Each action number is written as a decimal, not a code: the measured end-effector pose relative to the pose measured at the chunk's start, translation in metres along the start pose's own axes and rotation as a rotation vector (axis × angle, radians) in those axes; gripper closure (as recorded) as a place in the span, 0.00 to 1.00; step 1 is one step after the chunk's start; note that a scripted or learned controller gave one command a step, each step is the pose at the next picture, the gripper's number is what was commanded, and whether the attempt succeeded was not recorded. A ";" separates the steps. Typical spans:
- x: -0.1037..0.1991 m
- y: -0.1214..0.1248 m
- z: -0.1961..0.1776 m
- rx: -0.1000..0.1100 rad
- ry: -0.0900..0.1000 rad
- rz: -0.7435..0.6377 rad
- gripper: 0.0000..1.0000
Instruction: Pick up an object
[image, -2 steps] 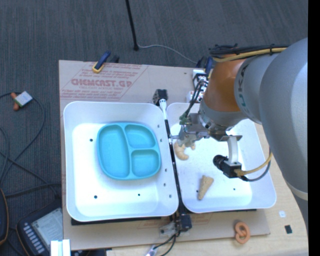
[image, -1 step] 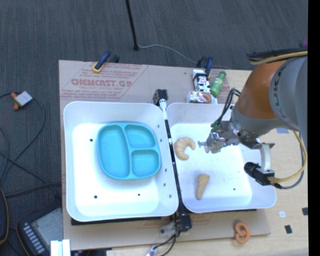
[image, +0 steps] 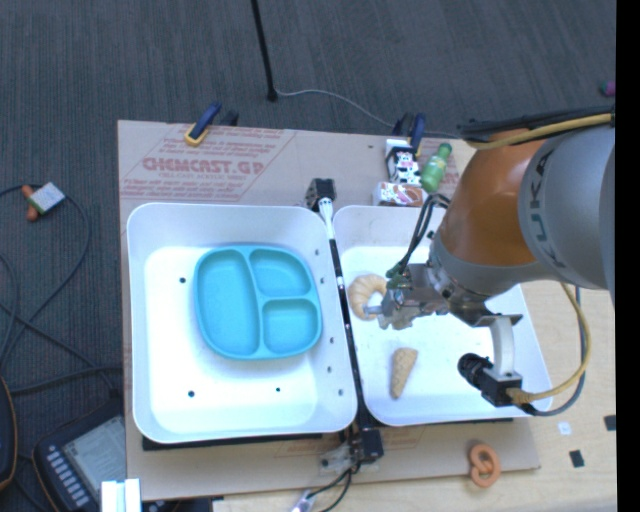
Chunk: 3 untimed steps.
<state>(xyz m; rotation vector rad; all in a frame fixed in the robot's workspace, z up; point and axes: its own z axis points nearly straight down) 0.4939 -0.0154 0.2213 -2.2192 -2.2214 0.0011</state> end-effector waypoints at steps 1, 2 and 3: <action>0.019 -0.010 0.024 0.000 -0.001 0.000 1.00; -0.038 -0.011 0.031 0.001 -0.002 0.003 1.00; -0.067 0.016 0.037 0.000 -0.002 0.001 1.00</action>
